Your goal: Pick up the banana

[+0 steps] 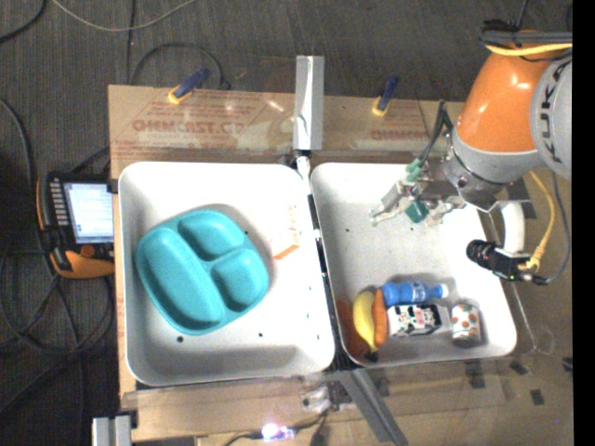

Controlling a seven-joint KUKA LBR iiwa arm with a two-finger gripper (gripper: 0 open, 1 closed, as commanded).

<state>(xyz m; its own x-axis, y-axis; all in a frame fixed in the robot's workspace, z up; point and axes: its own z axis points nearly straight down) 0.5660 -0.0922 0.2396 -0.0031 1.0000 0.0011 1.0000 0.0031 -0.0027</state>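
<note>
The yellow banana [363,321] lies at the near left of the right bin [351,219], curved, with an orange-red piece [380,321] against its right side. My gripper [398,205] hovers over the far middle of that bin, well above and behind the banana. Its fingers stand apart with nothing between them.
Beside the banana lie a blue bottle [413,293], a black-and-white carton [413,320] and a small can [466,321]. The left bin [153,347] holds a teal divided plate [204,268] and a small orange scrap [287,246]. A tablet [85,211] sits off the bench at left.
</note>
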